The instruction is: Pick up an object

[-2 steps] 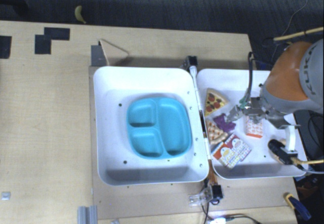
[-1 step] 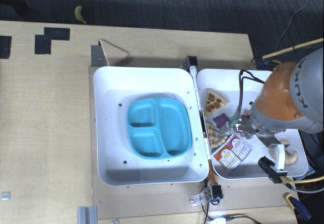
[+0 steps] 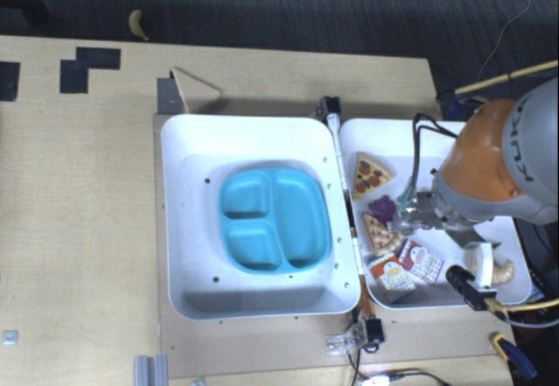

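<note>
The grey arm [image 3: 528, 157] reaches in from the right, its orange band [image 3: 479, 157] sitting just above the wrist. The wrist points down and leftward, ending in the gripper [image 3: 410, 211], which sits low at the left of the arm's bulk. Blur and clutter make the fingertips too small to read.

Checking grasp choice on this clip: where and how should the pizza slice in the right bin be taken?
Grip the pizza slice across its narrow pointed end, coming straight down from above. It lies flat and apart from the other toys, near the right bin's far-left corner.
</note>
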You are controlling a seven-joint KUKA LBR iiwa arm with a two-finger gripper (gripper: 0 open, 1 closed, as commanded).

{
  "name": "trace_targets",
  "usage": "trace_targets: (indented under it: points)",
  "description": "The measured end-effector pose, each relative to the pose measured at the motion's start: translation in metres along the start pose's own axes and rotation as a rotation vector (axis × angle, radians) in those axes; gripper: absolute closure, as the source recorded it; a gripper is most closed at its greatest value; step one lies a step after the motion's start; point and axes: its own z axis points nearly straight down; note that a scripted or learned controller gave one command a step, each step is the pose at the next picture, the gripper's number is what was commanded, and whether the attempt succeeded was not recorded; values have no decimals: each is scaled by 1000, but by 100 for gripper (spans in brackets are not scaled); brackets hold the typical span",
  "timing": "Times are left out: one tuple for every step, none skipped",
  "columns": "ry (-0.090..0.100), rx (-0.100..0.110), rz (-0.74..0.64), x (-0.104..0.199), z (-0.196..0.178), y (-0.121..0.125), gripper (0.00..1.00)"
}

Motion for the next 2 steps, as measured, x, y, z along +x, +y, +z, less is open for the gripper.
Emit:
trace_targets:
  points:
    - [-2,0,1,-1,0,0,0]
    - [1,-3,-2,1,-11,2,100]
